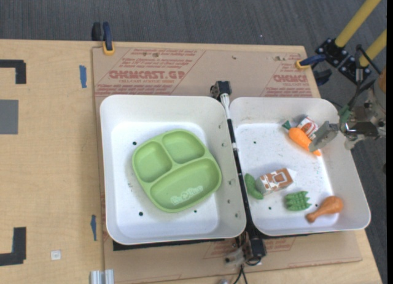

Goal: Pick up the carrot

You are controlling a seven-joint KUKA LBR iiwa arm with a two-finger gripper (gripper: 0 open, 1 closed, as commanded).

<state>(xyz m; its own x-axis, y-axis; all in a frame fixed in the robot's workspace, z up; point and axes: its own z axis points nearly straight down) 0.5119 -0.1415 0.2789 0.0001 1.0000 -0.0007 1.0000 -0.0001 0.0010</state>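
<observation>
Here the gripper [322, 137] reaches in low over the right bin [350, 172] from its right rim, its fingers apart with nothing between them, one tip just beside the carrot [299, 136] lying in that bin's far right corner.

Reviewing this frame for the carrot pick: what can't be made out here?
- Claw: whether it is gripping the carrot can't be judged; its tip overlaps the carrot's right end and looks blurred.
- Arm: cut off by the camera view's right edge.
- Small box in the right bin: its print is too small to read.
- Object behind the carrot: partly covered, identity unclear.
</observation>
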